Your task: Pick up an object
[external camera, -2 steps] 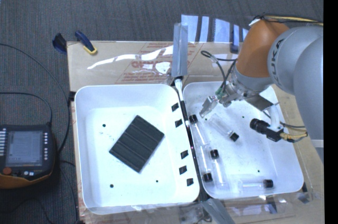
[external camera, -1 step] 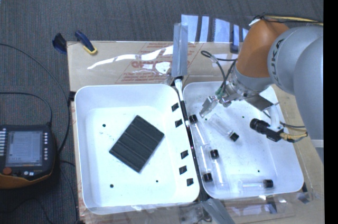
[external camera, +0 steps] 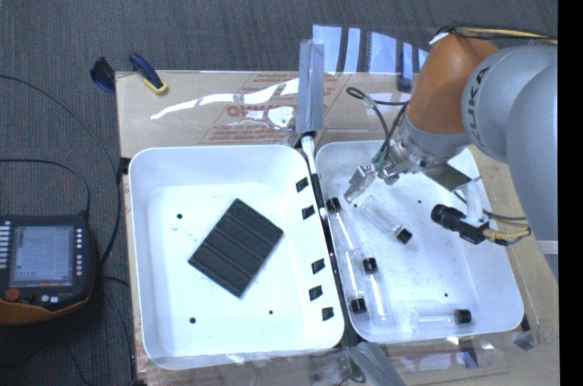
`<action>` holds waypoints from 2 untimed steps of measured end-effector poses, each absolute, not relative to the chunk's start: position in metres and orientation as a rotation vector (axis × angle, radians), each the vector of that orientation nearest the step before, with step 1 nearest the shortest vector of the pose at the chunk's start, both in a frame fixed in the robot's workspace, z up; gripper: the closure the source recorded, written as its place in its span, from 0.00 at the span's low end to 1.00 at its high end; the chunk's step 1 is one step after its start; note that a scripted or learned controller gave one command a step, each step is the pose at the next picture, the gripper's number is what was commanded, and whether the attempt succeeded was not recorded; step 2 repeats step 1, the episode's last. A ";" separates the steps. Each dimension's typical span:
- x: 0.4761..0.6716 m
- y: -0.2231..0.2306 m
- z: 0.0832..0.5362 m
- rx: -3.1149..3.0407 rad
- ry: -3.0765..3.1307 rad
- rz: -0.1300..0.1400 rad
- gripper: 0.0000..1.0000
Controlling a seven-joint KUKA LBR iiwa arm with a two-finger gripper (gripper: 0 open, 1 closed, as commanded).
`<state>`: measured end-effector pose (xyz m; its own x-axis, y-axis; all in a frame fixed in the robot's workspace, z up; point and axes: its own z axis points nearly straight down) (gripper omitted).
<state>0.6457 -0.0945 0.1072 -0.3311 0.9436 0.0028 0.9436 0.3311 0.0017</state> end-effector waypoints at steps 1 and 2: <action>0.646 -0.094 0.107 -1.816 -2.562 -0.005 0.00; 0.646 -0.094 0.107 -1.816 -2.562 -0.005 0.00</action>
